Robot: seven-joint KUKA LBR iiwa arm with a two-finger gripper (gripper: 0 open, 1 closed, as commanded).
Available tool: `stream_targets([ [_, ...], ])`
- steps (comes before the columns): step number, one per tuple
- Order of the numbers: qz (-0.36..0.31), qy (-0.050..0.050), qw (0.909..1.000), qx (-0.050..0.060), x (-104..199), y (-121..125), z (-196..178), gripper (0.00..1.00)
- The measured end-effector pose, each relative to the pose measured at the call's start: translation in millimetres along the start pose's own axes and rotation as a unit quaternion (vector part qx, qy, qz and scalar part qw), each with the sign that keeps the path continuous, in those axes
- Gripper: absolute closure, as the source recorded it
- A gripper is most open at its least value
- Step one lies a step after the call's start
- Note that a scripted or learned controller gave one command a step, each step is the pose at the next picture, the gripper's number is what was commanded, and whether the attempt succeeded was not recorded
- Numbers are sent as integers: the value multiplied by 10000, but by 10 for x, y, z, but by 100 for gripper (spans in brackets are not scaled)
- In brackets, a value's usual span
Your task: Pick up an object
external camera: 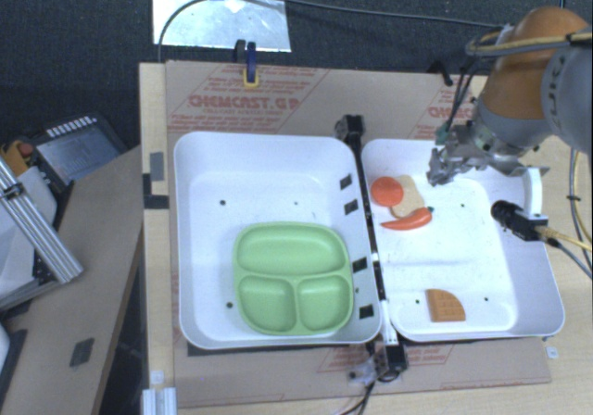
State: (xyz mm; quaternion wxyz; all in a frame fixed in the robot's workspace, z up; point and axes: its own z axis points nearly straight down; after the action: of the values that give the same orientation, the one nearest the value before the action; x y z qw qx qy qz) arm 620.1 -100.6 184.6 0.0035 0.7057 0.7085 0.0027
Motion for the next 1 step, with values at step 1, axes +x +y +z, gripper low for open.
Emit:
stream_targets([
  [1,-1,-4,10000,0,-38,113,-580,100],
])
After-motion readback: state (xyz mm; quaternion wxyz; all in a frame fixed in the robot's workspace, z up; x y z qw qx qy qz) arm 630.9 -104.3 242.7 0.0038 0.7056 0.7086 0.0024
